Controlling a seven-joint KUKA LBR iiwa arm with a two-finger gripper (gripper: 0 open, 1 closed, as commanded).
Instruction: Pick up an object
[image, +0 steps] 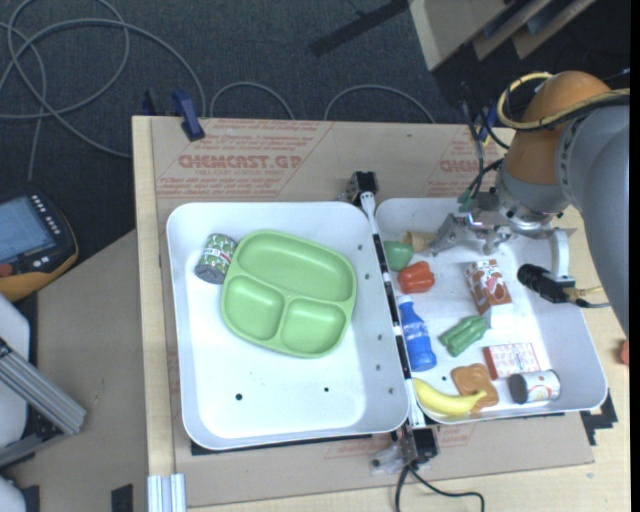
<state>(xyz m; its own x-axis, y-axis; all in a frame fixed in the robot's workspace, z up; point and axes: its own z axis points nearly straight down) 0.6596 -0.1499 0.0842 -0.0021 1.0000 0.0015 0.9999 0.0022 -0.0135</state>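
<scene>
While the hand (478, 232) hovers at the right bin's (590, 375) far end, grip state unclear, the red-and-white packet (487, 283) lies just below it, long axis pointing toward it.

End effector (470, 228) over right bin (570, 330) w/ toys; green tray (288, 292) in left bin (270, 400).

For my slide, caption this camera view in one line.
KUKA arm's gripper hovers over the cluttered right bin; green divided plate sits in the left bin.
</scene>
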